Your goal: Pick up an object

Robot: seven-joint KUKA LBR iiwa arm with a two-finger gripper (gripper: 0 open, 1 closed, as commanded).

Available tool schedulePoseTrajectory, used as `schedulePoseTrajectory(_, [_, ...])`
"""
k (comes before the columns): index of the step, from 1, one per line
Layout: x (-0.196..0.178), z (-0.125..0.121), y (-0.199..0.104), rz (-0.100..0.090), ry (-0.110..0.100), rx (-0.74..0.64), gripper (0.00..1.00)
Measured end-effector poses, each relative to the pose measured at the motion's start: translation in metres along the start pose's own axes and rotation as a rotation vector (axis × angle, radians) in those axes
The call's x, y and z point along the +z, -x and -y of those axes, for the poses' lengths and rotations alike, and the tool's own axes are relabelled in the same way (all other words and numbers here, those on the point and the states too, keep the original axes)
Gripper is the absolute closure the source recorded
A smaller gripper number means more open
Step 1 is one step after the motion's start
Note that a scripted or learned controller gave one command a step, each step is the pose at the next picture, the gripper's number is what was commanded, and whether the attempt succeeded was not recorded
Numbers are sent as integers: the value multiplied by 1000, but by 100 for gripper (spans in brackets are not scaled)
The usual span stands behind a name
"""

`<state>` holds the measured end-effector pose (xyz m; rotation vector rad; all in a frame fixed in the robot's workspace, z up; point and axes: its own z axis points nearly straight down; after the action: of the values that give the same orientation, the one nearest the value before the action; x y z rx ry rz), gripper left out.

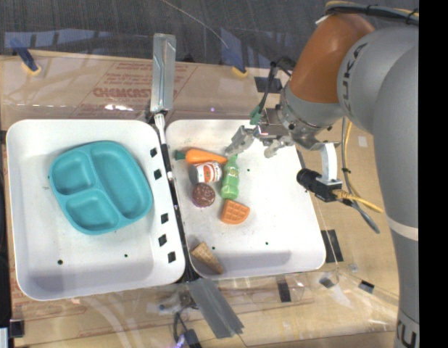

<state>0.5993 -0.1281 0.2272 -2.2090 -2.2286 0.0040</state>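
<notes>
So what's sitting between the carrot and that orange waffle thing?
In the camera view, between the carrot and the waffle lie a small can, a green bottle and a dark round piece, clustered together.

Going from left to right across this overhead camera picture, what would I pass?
Teal divided plate → divider between the bins → brown round piece → green bottle → end effector → orange band on the arm.
</notes>
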Motion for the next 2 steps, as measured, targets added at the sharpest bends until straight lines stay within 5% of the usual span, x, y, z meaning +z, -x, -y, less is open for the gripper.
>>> schedulePoseTrajectory(1, [119, -18, -23, 0, 5, -36, 0])
schedulePoseTrajectory(2, [137, 11, -30, 0, -2, 9, 0])
